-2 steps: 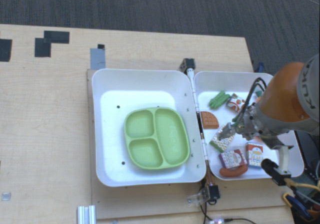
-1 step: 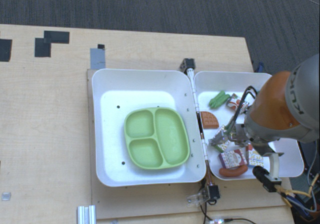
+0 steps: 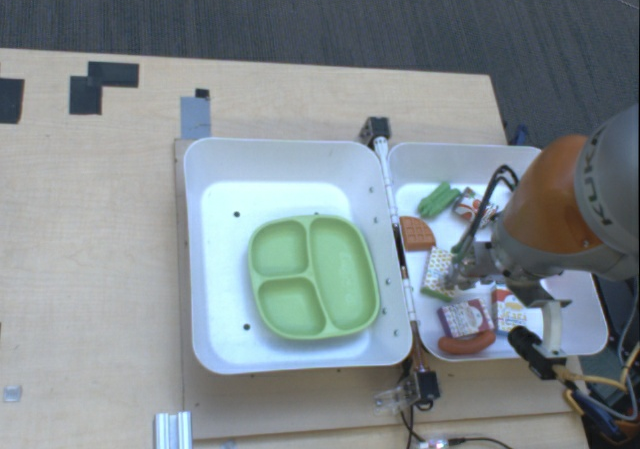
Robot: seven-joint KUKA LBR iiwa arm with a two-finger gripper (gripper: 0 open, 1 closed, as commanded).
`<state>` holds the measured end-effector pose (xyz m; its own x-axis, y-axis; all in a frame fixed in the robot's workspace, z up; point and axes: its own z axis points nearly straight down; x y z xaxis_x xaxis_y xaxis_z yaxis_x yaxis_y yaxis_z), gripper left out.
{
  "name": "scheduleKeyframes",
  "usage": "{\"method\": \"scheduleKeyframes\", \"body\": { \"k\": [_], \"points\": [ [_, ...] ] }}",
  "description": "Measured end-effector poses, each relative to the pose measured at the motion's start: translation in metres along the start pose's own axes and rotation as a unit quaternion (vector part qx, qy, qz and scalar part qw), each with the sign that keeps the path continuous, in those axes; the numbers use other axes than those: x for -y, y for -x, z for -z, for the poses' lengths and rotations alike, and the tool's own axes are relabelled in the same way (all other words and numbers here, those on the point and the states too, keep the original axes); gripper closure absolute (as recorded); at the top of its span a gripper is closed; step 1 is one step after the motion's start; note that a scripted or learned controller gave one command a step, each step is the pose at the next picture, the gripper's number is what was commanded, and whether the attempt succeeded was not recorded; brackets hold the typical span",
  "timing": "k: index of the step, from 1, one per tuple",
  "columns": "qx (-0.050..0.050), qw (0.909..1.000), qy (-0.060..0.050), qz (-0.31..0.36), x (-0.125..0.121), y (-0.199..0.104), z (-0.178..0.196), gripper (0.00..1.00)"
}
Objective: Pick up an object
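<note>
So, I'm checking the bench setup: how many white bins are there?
2. The left bin holds a green divided plate; the right bin holds small items under the arm, which may hide some.

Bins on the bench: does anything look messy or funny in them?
Nothing looks spilled or broken. The green three-part plastic plate lies flat in the left white bin. Small toy foods lie jumbled in the right white bin, under the grey arm.
</note>
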<state>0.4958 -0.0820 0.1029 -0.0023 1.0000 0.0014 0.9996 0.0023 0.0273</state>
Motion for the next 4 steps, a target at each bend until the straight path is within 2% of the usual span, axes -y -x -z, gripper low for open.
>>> {"method": "scheduleKeyframes", "body": {
  "k": [1,2,3,4],
  "points": [
    [0.000,1.0000,0.000,0.000,0.000,0.000,0.000,0.00],
    [-0.001,1.0000,0.001,0.001,-0.002,-0.002,0.010,1.00],
    [-0.001,1.0000,0.001,0.001,-0.001,-0.002,0.010,0.00],
    [-0.002,1.0000,0.003,0.002,-0.003,-0.002,0.021,1.00]
  ]
}}
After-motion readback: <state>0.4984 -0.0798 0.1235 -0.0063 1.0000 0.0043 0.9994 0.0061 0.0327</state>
